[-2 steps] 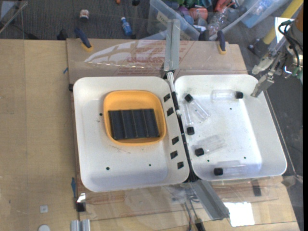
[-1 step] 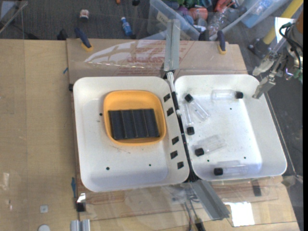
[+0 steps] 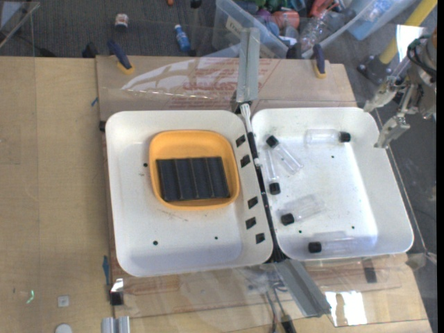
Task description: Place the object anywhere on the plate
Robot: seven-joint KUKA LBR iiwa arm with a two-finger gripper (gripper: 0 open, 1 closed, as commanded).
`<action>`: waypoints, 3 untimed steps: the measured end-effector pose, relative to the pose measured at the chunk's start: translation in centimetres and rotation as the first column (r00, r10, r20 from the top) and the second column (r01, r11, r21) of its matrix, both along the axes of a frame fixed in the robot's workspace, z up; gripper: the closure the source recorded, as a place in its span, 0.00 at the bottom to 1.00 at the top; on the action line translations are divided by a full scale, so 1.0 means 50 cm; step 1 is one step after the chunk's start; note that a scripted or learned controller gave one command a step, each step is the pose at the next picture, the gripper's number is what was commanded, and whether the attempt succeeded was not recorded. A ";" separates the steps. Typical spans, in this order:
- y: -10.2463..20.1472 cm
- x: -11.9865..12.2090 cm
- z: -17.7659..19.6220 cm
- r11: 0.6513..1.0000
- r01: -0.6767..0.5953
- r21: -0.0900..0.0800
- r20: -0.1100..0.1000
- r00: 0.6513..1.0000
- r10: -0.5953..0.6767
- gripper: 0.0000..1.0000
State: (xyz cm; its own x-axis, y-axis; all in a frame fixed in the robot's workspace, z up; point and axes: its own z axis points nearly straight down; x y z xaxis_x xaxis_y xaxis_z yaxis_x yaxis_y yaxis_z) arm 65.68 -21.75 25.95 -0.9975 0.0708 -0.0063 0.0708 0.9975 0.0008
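An orange plate lies in the left bin. On the plate rests a black ridged rectangular object, lying flat and covering most of the plate's floor. My gripper hangs at the far right, over the upper right rim of the right bin and well away from the plate. It is open, with nothing between its fingers.
Several clear tubes with black caps lie scattered in the right bin, among them one near the divider and one lower down. A metal rail stands behind the bins. A crate of toys sits beyond the bench.
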 end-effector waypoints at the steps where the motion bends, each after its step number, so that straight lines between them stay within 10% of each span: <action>1: -0.008 0.018 -0.015 0.979 -0.205 -0.003 0.005 0.979 0.205 0.00; 2: -0.002 0.022 -0.028 0.952 -0.306 -0.003 0.001 0.952 0.306 0.00; 3: 0.090 0.023 -0.025 0.854 -0.520 -0.003 0.001 0.854 0.520 0.00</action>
State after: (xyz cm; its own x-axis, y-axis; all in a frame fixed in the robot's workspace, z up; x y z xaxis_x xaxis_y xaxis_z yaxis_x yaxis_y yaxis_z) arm 66.84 -17.24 24.71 -0.8887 -0.4585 -0.0076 -0.4585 0.8887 -0.0020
